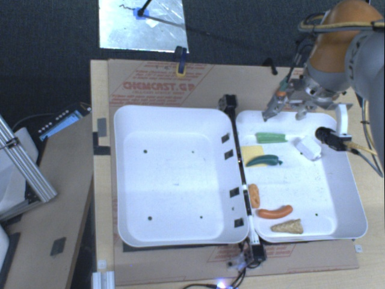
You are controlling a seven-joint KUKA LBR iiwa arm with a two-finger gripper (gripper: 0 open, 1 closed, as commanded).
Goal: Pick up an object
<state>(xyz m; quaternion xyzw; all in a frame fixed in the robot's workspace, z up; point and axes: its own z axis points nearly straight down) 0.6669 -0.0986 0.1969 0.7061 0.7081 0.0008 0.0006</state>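
Objects for picking lie in the right bin [346,188], the white tray nearer the arm. At the top of that bin is a green stick-shaped thing [270,137], lying flat. Just below it sits a yellow piece [253,153] with a dark green pepper-shaped toy [266,160] touching its lower edge. To the right of the green stick is a small white block [307,149], tilted a bit. Lower down, close to the wall between the two bins, is a small orange piece [254,195]. Beside it lies an orange-red sausage-shaped toy [275,211], and just under that is a tan, crumbly-looking wedge [287,226]. The left bin [174,176] is white too, with a few small dark dots on its floor. Black clips [234,191] sit along the edge where the bins meet. The gripper [272,109] hangs over the top rim of the right bin, above the green stick and apart from it. I cannot tell how its tips stand, as they are too small and dark to make out, and I see nothing held there. The grey arm [361,47] with its orange band [340,32] comes in from the right. Both bins rest on a brown cardboard sheet [159,83] with red letters.
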